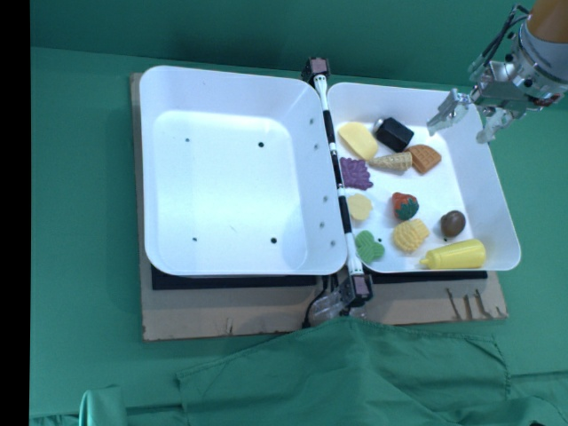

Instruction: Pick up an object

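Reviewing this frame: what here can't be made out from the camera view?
- Arm: cut off by the top and right edges above the orange band.
- Hand: open, nothing visible between its fingers; its height over the right bin can't be judged.
- Black block: too small to identify.
- Cardboard's front edge: covered by green cloth.

You are looking from one fixed camera set above the counter (80, 193), tilted down at a slant and standing far enough back to take in both white bins whole. The left bin (177, 87) lies toward 9 o'clock, the right bin (484, 193) toward 3 o'clock, and the arm (541, 38) enters at 2 o'clock.
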You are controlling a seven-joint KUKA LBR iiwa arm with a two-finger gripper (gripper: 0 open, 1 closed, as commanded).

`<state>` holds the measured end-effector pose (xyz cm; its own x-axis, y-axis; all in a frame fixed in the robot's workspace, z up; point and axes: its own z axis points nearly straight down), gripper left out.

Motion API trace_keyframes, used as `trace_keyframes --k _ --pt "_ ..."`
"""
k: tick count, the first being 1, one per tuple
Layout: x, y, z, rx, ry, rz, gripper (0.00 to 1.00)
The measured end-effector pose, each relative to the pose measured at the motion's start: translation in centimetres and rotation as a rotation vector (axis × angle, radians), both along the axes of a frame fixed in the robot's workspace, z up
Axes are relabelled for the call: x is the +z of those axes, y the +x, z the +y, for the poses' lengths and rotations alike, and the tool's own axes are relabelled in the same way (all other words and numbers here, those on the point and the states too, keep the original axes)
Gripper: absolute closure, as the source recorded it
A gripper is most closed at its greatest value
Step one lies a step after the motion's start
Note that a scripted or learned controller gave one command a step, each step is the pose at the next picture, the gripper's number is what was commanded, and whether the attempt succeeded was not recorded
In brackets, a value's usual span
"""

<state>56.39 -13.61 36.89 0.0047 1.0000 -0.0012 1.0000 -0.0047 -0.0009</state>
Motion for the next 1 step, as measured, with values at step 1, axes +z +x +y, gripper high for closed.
trace_keyframes --k 1 --pt "-10.45 -0.8 0.58 0.0 0.002 0.01 0.0"
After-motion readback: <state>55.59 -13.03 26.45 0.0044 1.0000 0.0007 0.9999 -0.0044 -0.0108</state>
